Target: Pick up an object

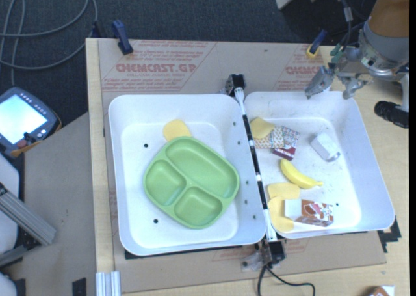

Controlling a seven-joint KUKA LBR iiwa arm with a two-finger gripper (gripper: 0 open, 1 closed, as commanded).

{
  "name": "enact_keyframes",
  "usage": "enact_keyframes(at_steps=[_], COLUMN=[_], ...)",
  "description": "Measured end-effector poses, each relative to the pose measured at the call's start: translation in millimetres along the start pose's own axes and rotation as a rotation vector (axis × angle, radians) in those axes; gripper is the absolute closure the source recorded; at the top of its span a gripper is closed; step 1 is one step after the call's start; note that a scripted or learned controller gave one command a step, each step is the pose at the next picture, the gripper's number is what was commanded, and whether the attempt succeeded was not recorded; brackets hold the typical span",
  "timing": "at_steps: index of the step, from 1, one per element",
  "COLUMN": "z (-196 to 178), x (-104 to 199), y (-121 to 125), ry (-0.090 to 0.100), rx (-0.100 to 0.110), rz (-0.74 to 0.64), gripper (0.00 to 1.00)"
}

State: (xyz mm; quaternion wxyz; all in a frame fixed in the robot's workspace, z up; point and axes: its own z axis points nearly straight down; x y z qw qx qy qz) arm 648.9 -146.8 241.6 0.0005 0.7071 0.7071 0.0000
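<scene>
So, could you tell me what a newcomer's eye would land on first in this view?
Most likely the green tray, a divided dish lying across the left bin with a yellow piece at its upper edge. Next, the clutter in the right bin: a banana, a grey cylinder and small packets. The gripper hangs above that bin's far rim, fingers spread, holding nothing.

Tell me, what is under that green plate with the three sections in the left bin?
A pale yellow thing pokes out past the green plate's far edge, on the left bin's floor. Whether it reaches underneath is hidden, as is anything else below the plate.
</scene>
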Motion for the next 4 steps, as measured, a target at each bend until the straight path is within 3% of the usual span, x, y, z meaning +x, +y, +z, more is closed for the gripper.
enact_keyframes(at_steps=[1,2,3,4], z=[66.5,144.6,157.2,147.3], x=[54.9,52.9,54.4,54.6], y=[-66.5,-102.3,-114.0,-113.4], ry=[0.001,0.001,0.002,0.002], rx=[0.001,0.003,0.003,0.001], rz=[-0.001,0.001,0.001,0.002], gripper=[0.0,0.0,0.0,1.0])
